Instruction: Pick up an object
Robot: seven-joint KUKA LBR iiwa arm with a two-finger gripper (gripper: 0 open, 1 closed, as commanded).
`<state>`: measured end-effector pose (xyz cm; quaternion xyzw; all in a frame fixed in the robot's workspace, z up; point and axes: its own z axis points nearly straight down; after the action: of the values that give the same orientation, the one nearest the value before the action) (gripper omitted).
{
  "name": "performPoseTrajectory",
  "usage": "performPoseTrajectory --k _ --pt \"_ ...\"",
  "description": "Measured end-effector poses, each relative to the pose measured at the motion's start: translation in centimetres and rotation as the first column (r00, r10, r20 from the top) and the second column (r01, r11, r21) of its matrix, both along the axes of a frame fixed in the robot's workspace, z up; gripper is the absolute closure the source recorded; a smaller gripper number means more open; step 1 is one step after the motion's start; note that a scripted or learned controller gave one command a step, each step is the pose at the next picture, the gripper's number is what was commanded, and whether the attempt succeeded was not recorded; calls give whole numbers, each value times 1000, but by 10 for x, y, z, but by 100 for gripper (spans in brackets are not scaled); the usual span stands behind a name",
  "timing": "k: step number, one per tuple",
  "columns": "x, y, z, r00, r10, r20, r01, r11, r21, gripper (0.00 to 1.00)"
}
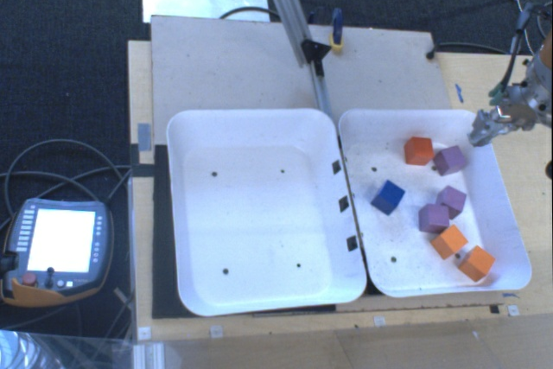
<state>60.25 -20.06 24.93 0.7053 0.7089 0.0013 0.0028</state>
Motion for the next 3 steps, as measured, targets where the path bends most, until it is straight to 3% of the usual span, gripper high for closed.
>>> performPoseTrajectory --k 3 --pt "4 166 16 1000 6 -3 -6 1000 4 100"
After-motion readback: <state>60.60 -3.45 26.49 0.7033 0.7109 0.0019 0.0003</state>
